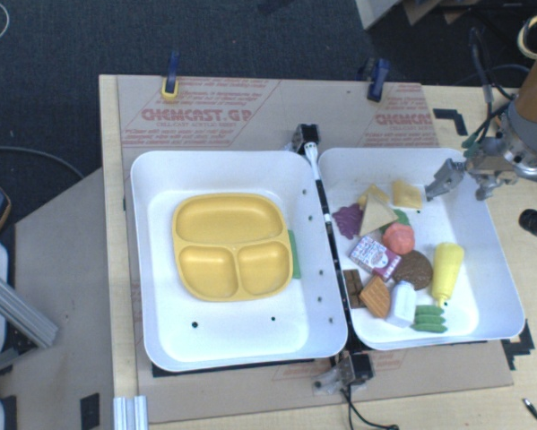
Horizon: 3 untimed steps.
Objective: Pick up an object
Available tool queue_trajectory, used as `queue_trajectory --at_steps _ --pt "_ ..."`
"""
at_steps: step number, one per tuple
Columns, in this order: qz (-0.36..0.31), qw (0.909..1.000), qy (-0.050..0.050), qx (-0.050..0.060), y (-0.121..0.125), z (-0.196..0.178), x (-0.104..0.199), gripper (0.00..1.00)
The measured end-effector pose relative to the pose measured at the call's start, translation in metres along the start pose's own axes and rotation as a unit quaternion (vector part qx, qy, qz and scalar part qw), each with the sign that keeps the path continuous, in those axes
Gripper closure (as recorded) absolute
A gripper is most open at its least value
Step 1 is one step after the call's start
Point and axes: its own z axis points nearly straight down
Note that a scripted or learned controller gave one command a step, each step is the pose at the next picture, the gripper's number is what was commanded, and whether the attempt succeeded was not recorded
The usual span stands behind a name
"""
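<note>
1. The left bin holds a yellow divided plate with three compartments, one wide at the far side and two smaller at the near side; it lies flat near the bin's middle.
2. A thin green strip shows just at the plate's right edge, touching it.
3. A black clamp sits at the far end of the seam where the two bins meet.
4. The right bin holds a heap of toy food, gathered in its left and middle part.
5. At the heap's left lies a bunch of purple grapes, near the seam.
6. Just right of the grapes is a pale yellow cheese wedge, and farther right a small yellow block at the far side.
7. Nearer, a red tomato-like ball rests against a pink-and-white packet.
8. A brown round cookie lies just right of the packet; an orange-brown cracker and a white bottle sit at the near side.
9. A yellow squeeze bottle lies at the heap's right, with green beans near its near end.
10. The gripper hovers over the far right part of the right bin, just right of the small yellow block; its fingers look spread apart, with nothing between them.
</note>
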Motion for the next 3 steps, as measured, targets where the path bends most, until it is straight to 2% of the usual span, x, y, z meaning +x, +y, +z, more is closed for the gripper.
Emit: queue_trajectory --at_steps 1,2,3 --pt "-0.002 1.0000 -0.002 -0.007 0.003 -0.009 0.001 0.00" --pt "-0.002 1.0000 0.000 -0.005 0.002 0.033 0.001 0.00" --pt "-0.002 1.0000 0.000 -0.004 -0.005 0.093 0.005 0.00"
